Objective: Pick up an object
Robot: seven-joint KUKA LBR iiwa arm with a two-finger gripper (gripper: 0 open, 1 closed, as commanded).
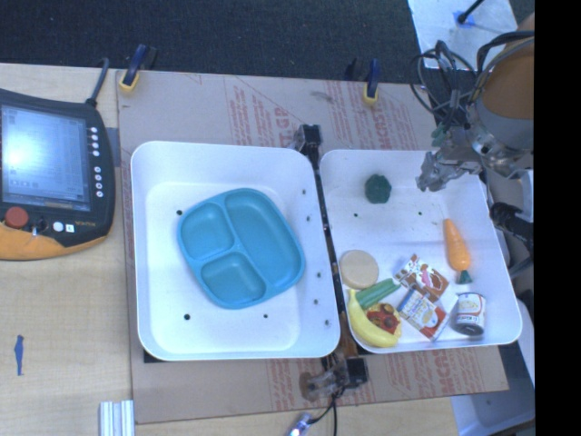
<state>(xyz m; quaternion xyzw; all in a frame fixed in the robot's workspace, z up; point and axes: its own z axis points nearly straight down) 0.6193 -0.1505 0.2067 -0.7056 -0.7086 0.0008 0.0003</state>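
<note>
The right bin (pixel 338 166) holds several small items: a dark green ball (pixel 378 188) near its back, an orange carrot (pixel 457 244) at the right, a tan round disc (pixel 359 268), a green piece (pixel 377 292), a yellow banana-shaped piece (pixel 370 326), a printed packet (pixel 421 298) and a small can (pixel 469 314) at the front. My gripper (pixel 433 176) hangs over the bin's back right part, to the right of the green ball and apart from it. I see nothing between its fingers.
The left bin (pixel 154 243) holds a blue three-section plate (pixel 239 246). A control pendant with a screen (pixel 50 175) lies on the bench at the far left. Clamps (pixel 133 67) hold the cardboard at the back edge.
</note>
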